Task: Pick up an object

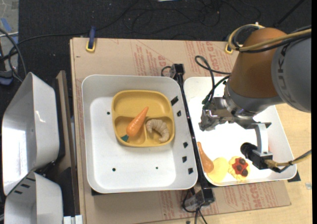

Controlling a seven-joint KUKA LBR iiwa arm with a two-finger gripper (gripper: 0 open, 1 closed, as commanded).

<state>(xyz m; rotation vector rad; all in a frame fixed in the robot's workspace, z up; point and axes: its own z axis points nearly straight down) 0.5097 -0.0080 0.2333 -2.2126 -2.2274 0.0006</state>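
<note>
In the near left corner of the right bin (pixel 277 119) lie the likeliest candidates: a slim orange piece (pixel 204 157) with a bulbous near end, lying along the bin's left wall, and just to its right a pale yellow item (pixel 229 167) with a small red-and-dark cluster (pixel 241 166) on it. All look like light plastic toy food, stiff and smooth, so likely slippery; the orange piece seems easiest, best pinched across its narrow middle. The gripper (pixel 213 116) hangs over the far left part of this bin, apart from these items, under the grey and orange arm (pixel 267 69); I cannot tell how its claw stands, and nothing visible is caught in it. In the left bin (pixel 99 134) sits a yellow divided plate (pixel 121 104) carrying a toy carrot (pixel 137 122) and, just beside it on the right, a pale curled shrimp (pixel 158 129). Both bins rest on a cardboard-covered bench (pixel 129 54).
</note>
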